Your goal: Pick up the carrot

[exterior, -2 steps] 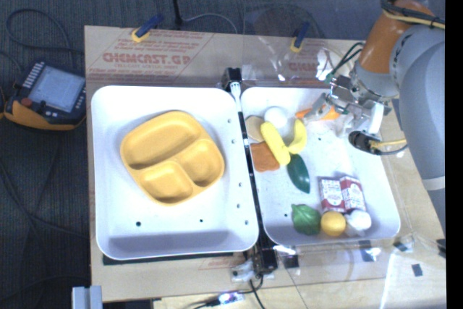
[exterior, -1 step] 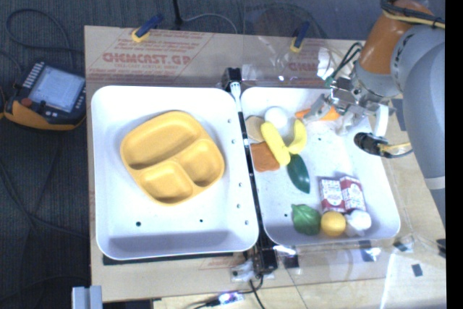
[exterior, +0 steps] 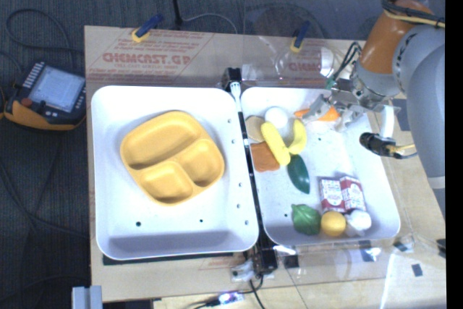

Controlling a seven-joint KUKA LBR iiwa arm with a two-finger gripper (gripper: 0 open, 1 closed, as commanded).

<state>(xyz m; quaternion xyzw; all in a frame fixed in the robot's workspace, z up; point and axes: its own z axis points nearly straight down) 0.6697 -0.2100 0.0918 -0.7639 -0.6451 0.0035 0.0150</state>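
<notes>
The carrot [exterior: 320,113] is a small orange piece lying at the far edge of the right bin [exterior: 376,177], near its back right corner. My gripper [exterior: 341,103] reaches in from the right and sits low, right over the carrot's right end, hiding part of it. The view does not show whether the carrot is held. The arm's orange band [exterior: 383,36] rises behind it.
Left of the carrot lie a white egg [exterior: 275,116], a banana [exterior: 275,143] and an orange slab [exterior: 264,158]. A dark green vegetable [exterior: 299,174], red-white packet [exterior: 341,193], green pepper [exterior: 305,219] and lemon [exterior: 333,223] lie nearer the front. A yellow divided plate [exterior: 172,155] is in the left bin [exterior: 108,228].
</notes>
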